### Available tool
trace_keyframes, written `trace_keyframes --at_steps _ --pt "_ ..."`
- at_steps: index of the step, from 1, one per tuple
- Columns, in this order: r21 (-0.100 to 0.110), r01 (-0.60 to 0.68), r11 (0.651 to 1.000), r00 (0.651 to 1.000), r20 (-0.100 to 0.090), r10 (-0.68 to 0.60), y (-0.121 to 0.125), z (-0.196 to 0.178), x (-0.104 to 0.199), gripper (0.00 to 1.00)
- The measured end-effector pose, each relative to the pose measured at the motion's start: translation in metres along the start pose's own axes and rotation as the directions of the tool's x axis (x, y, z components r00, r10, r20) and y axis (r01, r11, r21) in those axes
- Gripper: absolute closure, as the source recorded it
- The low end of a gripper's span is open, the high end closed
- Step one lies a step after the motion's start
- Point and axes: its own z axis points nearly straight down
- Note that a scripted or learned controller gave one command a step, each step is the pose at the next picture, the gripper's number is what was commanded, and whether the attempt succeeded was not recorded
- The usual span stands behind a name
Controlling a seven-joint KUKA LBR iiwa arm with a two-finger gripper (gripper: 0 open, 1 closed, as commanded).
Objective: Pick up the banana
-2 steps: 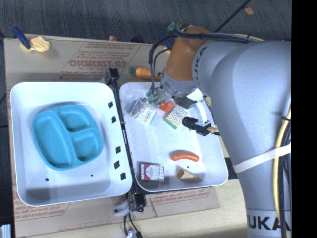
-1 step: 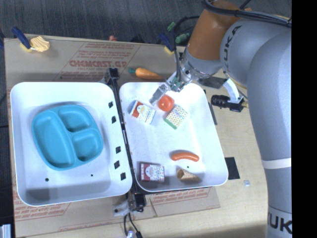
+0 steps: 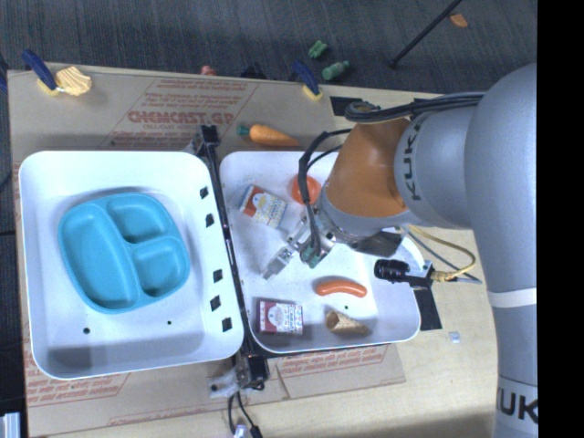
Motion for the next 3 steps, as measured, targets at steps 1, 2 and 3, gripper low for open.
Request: trace_keyframes --at_steps 1,2,3 --pt "-0.005 -0.024 1.0 1.0 0.006 0.024 0.103 -0.099 -0.003 0.0" --pt "0.0 -0.357 0.934 0.934 0.001 0.357 -0.03 -0.074 0.017 0.0" --pt "-0.001 -0.24 0.971 0.971 0.0 0.24 0.017 -0.097 0.104 0.0"
